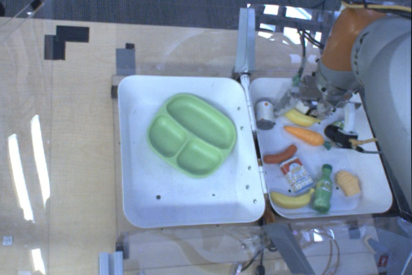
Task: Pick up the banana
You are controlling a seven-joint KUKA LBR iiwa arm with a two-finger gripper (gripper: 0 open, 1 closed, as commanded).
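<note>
Yellow shows twice in the right bin (381, 201). The upper banana (300, 117) lies near the bin's far end. The gripper (308, 105) hangs right over it, and its metal parts cover the fruit's far edge. I cannot tell whether the gripper is open or closed, since its tip blurs into the grey metal around it. I also cannot tell whether it touches the fruit. The front banana (290, 199) lies along the near wall, with its right end tucked behind a green bottle (322, 189).

Between the two fruits lie a carrot (304, 134), a reddish sausage (280, 154) and a small red-and-white carton (296, 174) whose print is too small to read. A silvery can (264, 113) lies at the bin's left wall, just left of the gripper. A pale orange lump, perhaps a bread roll (348, 183), lies right of the bottle.

The grey arm (386, 74) with its orange band comes in from the right. It hides the bin's far right corner and is itself cut off by the picture's edge.

The left bin (132, 203) holds a green three-part plate (192, 134). Both bins rest on a pale wooden worktop (64, 138).
</note>
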